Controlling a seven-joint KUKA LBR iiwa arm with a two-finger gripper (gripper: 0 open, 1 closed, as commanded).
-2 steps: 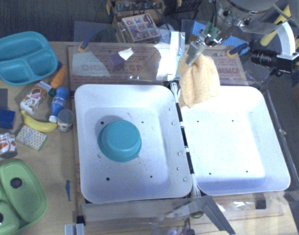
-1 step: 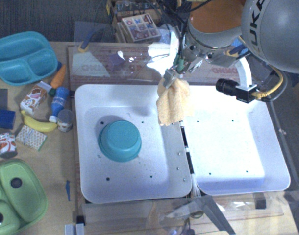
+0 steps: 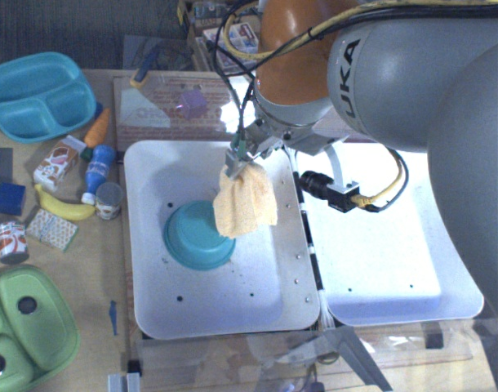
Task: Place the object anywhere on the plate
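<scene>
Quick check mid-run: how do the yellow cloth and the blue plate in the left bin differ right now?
The yellow cloth hangs pinched in the gripper; the blue plate rests on the left bin floor. The cloth is soft, crumpled and pale yellow; the plate is rigid, round and blue. The cloth's lower edge overlaps the plate's right rim in this view.

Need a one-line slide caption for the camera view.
Tool dangles a yellow cloth above the blue plate in the left bin.
</scene>
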